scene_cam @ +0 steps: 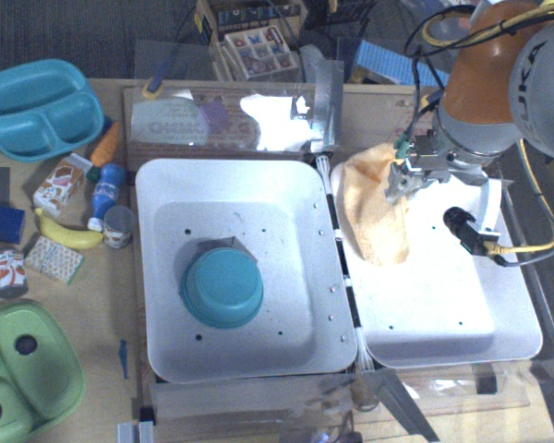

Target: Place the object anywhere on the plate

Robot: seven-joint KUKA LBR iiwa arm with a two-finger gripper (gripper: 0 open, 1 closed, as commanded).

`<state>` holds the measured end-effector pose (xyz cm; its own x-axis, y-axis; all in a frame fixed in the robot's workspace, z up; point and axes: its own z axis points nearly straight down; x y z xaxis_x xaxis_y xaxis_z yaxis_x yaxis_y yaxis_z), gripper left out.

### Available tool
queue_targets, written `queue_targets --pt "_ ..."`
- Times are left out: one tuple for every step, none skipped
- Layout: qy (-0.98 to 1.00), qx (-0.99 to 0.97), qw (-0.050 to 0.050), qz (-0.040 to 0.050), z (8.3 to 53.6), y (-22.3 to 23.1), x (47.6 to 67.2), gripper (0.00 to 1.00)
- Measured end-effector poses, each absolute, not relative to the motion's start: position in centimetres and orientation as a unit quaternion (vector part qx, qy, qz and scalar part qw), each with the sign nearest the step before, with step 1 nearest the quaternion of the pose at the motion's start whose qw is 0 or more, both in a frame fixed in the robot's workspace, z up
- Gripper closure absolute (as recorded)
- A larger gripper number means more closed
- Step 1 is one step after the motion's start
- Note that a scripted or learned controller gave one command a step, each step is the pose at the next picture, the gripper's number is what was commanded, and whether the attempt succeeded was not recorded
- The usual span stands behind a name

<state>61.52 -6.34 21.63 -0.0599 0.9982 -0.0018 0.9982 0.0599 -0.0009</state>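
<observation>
Tan cloth [377, 212] (partly hidden) under tool [399, 185].

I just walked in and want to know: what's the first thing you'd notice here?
Probably the big grey and orange robot arm reaching in from the right, with its gripper down on a floppy tan cloth in the right bin. Next, the upside-down teal bowl sitting in the middle of the left bin.
</observation>
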Motion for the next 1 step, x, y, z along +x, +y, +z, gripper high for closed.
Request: queue_targets --pt "0.746 0.665 -0.001 -0.0007 20.38 -0.77 57.88 1.00"
